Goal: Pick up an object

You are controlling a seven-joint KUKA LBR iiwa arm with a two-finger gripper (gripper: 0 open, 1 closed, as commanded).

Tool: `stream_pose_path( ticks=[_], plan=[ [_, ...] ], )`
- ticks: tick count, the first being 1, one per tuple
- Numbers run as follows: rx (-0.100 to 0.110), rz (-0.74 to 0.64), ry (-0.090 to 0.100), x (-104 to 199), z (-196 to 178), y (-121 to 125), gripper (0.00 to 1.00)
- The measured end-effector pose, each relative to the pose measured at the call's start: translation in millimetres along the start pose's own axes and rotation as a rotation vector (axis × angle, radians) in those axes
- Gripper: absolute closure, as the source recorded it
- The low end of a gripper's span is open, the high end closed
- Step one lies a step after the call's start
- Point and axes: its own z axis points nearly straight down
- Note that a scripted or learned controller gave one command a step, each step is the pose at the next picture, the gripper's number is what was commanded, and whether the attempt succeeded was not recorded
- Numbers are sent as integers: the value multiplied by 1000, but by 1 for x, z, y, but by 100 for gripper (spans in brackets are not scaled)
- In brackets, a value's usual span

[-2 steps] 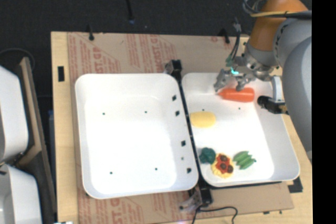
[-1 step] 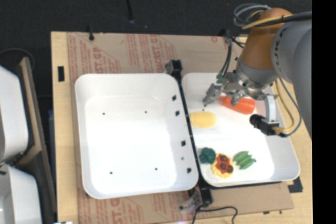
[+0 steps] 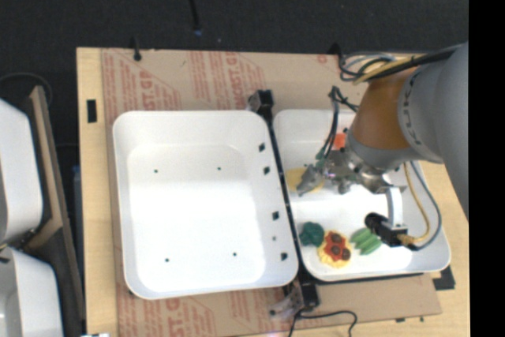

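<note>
A view from above, at a slant, looks down on one cardboard-covered bench [image 3: 181, 79] that bears two shallow white bins side by side. The left bin [image 3: 189, 201] is the larger in this view; the right bin [image 3: 304, 126] touches it along a shared edge lined with small black clips. One grey arm [image 3: 430, 106], with one orange band [image 3: 379, 110] above the wrist, reaches in from the right and ends over the middle of the right bin. Its one gripper [image 3: 319, 176] points toward the left wall of that bin; whether it is open or closed cannot be told from this angle. Five small things lie in the right bin. One yellow piece [image 3: 297, 180] sits by the left wall, just beside the gripper's tip, possibly touching it; it is not clear that it is held. One orange piece [image 3: 340, 141] shows farther back, partly hidden behind the wrist. Along the near wall three more lie in a row: one dark green lump [image 3: 312, 233] at the left, one yellow piece with red spots [image 3: 335, 248] just beside it, and one light green piece [image 3: 365, 241] at the right, close to the spotted one. The three in the row lie well apart from the gripper.
</note>
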Motion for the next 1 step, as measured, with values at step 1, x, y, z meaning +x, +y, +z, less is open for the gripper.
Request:
stream_pose_path(
  ticks=[1],
  plan=[
    [-13, 0, -3, -35, -106, 51, 0]
  ],
)
